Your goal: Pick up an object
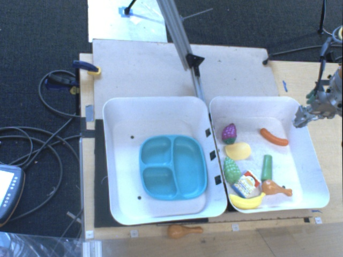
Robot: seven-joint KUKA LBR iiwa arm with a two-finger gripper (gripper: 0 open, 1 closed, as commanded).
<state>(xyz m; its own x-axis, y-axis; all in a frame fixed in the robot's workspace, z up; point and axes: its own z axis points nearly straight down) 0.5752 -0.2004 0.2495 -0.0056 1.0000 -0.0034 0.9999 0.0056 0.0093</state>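
The grey metal hand [303, 116] hangs over the far right rim of the right shallow white bin [321, 189]; whether it is spread or pressed together cannot be told, and nothing shows in its grip. Within that bin lie a purple plastic grape bunch [229, 133], an orange toy sausage [274, 137], a yellow toy lemon [238, 151], a green toy cucumber [266, 167], a green knobbly toy [231, 170], a small printed carton [247, 184], a brown toy drumstick [275, 188] and a yellow toy banana [247, 201]. The left white bin [120, 122] holds a turquoise divided plastic plate [173, 166]. A tan toy piece [185, 230] rests on the table [139, 63], near edge.
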